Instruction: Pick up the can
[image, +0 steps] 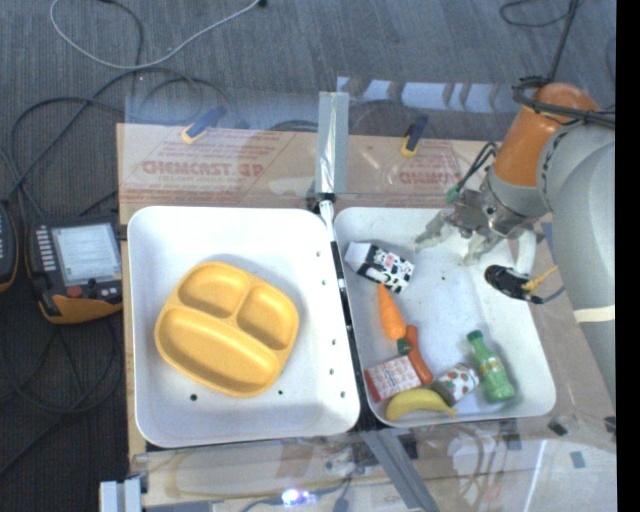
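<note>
Camera view — can (457, 382) lies tipped, long axis slanting upper-right, beside bottle (490, 367).

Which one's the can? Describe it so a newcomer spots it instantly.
Look in the right bin, at its near edge where the small things cluster. The can is the short red-and-white cylinder lying on its side between the yellow banana and the green bottle. It is the only round, stubby item there with a red and white label.

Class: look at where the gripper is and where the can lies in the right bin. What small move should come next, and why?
Probably carry the gripper toward the bin's near edge, above the can. The gripper hovers at the far end, while the can lies between the banana and green bottle.
</note>
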